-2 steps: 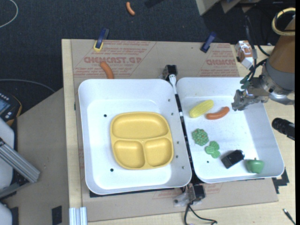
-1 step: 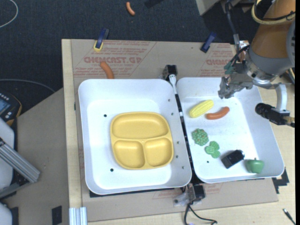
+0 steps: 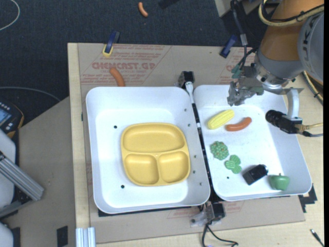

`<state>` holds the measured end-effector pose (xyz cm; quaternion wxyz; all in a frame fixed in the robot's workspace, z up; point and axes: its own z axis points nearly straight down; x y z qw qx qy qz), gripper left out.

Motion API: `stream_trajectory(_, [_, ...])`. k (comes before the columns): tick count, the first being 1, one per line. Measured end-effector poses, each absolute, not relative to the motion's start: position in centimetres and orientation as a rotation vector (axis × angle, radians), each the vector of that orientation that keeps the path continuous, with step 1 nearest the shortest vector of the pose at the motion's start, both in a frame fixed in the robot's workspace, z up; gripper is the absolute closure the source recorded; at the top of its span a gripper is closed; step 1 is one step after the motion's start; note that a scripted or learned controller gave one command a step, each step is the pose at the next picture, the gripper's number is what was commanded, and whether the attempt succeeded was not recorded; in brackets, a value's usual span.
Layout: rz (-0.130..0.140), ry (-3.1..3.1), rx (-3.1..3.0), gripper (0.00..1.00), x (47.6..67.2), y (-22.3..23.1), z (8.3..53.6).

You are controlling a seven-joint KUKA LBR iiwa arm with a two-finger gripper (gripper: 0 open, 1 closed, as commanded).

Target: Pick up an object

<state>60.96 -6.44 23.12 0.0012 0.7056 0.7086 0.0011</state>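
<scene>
Near edge of the right bin [image 3: 303, 163] first: a green pepper [image 3: 279, 181] in the near right corner, a black block [image 3: 255, 174] just beside it, then two green veggie bits [image 3: 233, 163] and [image 3: 219, 150] toward the left wall. Further back, the corn [image 3: 220, 119] and sausage [image 3: 239, 124] lie close together, nearly touching. The gripper [image 3: 239, 94] hangs just past them near the far edge, nothing in it; can't tell how wide it's open. Risk as I see it: coming down between those two, it nudges one away or grabs both, and round stuff rolls
</scene>
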Motion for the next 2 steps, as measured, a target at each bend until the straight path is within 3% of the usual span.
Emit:
stream_trajectory(1, [-0.004,2.222,2.224,1.0,60.8,-7.3,21.4])
stream_trajectory(2, [0.004,2.219,2.219,1.0,60.5,-7.3,23.4])
